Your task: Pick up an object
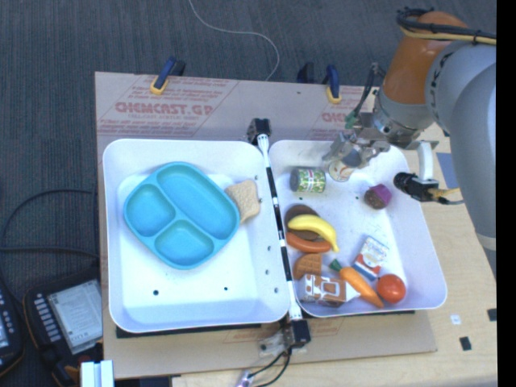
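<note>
My gripper (345,161) hangs low over the far end of the right bin (419,252). It is just right of a small green can (309,181) lying on its side, and left of a purple ball-like toy (377,196). Nearer the front of this bin lie a banana (313,229), a brown piece (299,213) behind it, an orange roll (310,264), a carrot (359,285), a red tomato (392,289), a small printed carton (322,290) and a white and red packet (372,253). I see no object lifted off the bin floor.
The left bin (137,289) holds a blue divided plate (181,214) with a slice of bread (245,201) leaning at its right side. A black clip (260,129) sits on the ridge between the bins. Blue and yellow clamps (165,74) hold the board's far edge.
</note>
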Robot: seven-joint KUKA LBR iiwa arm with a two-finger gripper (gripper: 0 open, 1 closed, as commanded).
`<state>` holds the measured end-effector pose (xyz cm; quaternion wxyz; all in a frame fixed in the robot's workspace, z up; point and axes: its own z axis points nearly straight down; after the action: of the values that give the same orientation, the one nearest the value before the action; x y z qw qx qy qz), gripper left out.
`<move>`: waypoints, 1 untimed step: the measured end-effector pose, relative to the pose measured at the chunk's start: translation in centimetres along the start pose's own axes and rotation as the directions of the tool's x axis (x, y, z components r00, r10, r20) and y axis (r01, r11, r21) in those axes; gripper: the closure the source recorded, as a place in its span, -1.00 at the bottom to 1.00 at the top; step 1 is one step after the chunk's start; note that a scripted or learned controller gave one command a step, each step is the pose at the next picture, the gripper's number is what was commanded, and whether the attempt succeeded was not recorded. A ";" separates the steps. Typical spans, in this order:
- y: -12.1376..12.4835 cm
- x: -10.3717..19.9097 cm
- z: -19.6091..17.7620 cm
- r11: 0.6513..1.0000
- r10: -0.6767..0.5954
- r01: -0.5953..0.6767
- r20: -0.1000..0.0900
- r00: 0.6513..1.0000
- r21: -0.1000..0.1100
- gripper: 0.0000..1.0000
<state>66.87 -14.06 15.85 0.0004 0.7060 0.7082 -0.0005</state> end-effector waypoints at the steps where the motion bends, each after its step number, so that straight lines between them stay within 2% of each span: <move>1: 0.0 6.0 -3.3 1.000 0.000 0.000 -0.002 1.000 -0.001 1.00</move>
<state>66.89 -8.09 19.18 0.0002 0.7062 0.7080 0.0007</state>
